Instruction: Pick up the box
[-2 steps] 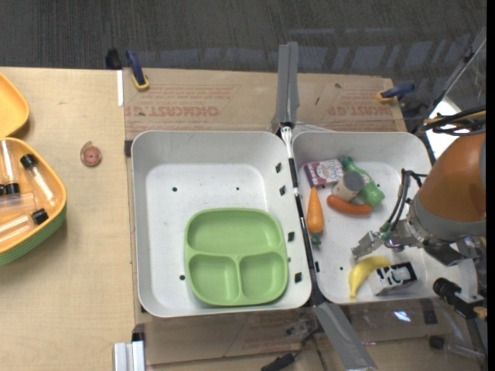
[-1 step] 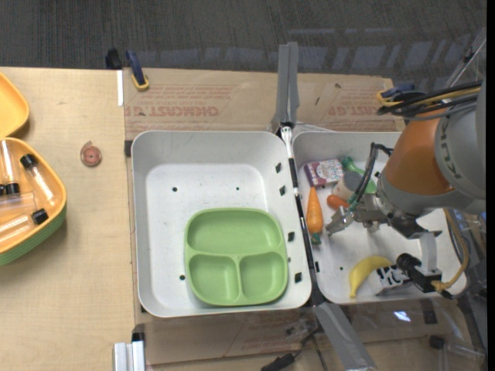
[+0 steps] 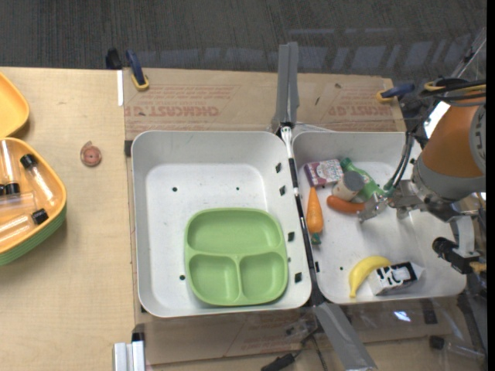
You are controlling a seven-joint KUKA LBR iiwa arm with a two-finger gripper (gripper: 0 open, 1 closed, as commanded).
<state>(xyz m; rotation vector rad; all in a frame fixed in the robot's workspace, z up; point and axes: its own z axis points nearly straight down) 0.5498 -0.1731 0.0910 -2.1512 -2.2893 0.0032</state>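
The small black-and-white cardboard box [image 3: 396, 277] lies at the near right of the right white bin [image 3: 433, 288], just right of a yellow banana [image 3: 363, 272]. The grey two-finger gripper [image 3: 370, 207] hangs over the bin's middle, beside a red-orange pepper [image 3: 344, 203]; whether it is open or closed I cannot tell. A green divided plastic plate [image 3: 236, 256] sits in the left white bin [image 3: 155, 207].
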